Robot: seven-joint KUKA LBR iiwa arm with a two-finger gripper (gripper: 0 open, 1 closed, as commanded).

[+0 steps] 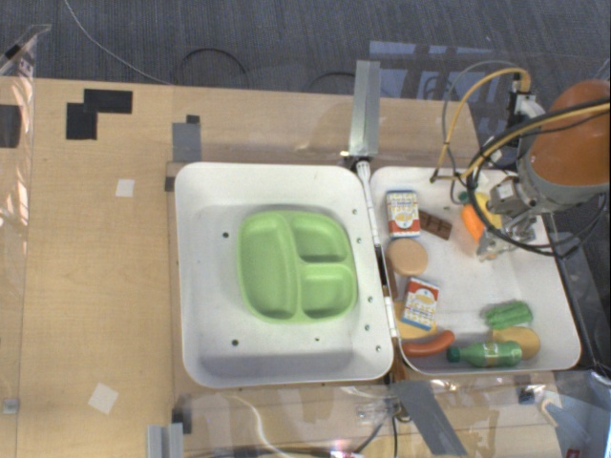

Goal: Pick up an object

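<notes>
The gripper [489, 241] hangs low over the far part of the right bin [563, 351], and whether it is open or closed on anything I cannot tell, since cables and the wrist housing cover its tips. Just beside it, on its left, an orange carrot-like piece [472, 223] lies touching or nearly touching the tool; that looks like the likeliest thing to pick. A little further left of the gripper sit a small brown block [436, 225] and an upright printed carton [403, 212], with a tan round disc [409, 258] and a second printed carton [420, 303] nearer the camera. Well toward the camera from the gripper, along the bin's near wall, lie a green pepper-like piece [507, 314], a green bottle [487, 354], a yellow piece [520, 340] and a red sausage [428, 343], crowded together. The left bin [191, 351] holds a green divided tray [294, 265]. To do this well, I judge the gripper should centre over the orange piece, straddle its narrow width, descend fully to the bin floor before closing, and lift straight up, away from the far wall
</notes>
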